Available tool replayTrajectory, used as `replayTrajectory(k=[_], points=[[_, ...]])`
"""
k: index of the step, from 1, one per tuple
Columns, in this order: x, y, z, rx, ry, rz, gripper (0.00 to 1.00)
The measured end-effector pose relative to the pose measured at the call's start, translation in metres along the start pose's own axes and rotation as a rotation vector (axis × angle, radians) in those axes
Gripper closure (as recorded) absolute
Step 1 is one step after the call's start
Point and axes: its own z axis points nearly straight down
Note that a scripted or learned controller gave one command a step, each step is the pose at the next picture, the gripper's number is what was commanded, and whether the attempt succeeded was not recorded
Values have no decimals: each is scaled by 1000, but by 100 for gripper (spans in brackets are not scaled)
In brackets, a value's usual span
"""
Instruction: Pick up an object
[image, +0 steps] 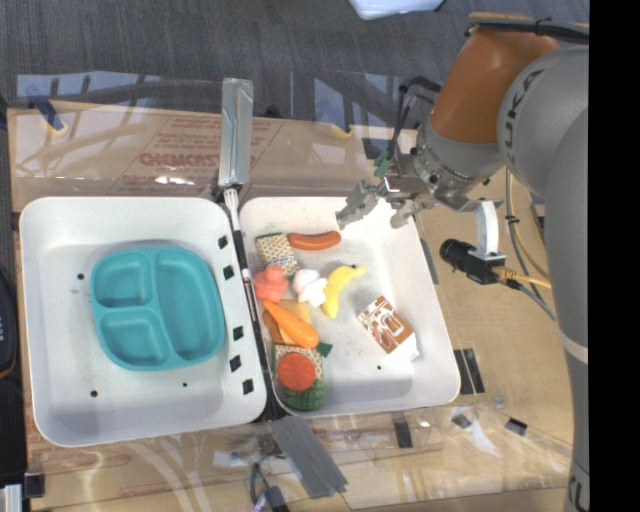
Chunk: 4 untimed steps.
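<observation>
While the gripper hangs above the right bin's far edge, we see its fingers spread with nothing between them.

We find the toy food lying in that bin: a sausage just beside the fingertips, a banana, a carrot, a tomato and a small carton. We see a teal divided plate in the left bin.

One fixed camera looks down at a slant on both bins, the arm entering from the right.
</observation>
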Motion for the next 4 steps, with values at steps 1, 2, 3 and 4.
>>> replayTrajectory(k=[1,2,3,4], points=[[-27,3,167,3,0,75,0],[-27,4,156,2,0,72,100],[-29,40,170,16,3,36,100],[4,44,100,-4,-1,99,100]])
